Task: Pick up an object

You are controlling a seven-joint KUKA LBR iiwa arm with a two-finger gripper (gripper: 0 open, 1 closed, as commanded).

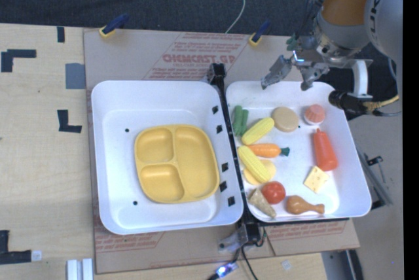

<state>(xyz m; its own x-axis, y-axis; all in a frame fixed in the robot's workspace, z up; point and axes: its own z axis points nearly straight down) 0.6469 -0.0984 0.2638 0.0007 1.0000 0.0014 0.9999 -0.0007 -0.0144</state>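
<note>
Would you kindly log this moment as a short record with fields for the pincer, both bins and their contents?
pincer: open, nothing between its fingers, hovering over the far rim of the right bin
left bin: holds a yellow divided plate
right bin: holds toy foods
right bin contents: two corn cobs, carrot, tomato, red bottle, cheese wedge, drumstick, tan round cookie
task state: no object picked up yet

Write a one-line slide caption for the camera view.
Open hand hovers above right bin of toy food; yellow tray sits in left bin.
</note>
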